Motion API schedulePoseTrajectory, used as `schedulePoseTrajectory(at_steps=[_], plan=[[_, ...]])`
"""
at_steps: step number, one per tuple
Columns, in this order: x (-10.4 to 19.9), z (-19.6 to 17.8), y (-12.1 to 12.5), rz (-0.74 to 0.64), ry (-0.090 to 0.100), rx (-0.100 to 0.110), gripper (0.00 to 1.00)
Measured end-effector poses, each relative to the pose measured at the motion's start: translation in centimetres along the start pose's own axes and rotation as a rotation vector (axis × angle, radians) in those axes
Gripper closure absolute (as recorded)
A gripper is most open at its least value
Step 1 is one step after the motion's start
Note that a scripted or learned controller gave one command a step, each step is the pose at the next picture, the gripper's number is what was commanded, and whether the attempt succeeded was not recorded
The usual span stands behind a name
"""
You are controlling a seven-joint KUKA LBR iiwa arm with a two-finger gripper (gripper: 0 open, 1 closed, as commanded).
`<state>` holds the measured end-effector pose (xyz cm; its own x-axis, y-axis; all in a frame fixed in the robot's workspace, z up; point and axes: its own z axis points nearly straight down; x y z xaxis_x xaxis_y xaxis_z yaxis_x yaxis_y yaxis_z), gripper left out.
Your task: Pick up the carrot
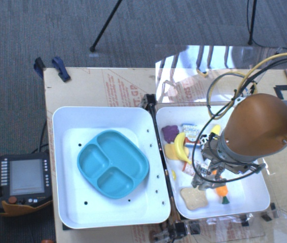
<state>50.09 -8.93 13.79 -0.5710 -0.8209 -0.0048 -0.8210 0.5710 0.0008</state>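
Arm over the right bin (pixel 257 199); the gripper (pixel 210 178) hangs low, carrot (pixel 221 191) just beside it at four o'clock. Whether anything is clamped, cannot tell. Banana (pixel 180 147) at eleven o'clock.

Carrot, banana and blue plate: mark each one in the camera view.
carrot (pixel 221 190): camera view, on its orange body below the tool.
banana (pixel 180 146): camera view, middle of its yellow curve.
blue plate (pixel 144 162): camera view, on its right rim.

Bright, even overhead light, glare on the reflective sheet (pixel 204 59) behind the bins, slightly soft focus throughout.
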Motion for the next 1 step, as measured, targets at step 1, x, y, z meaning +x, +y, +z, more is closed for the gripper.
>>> schedulePoseTrajectory(at_steps=[1], plan=[[-12.83,-5.28,-7.35,-0.066,-0.008,0.006,1.0]])
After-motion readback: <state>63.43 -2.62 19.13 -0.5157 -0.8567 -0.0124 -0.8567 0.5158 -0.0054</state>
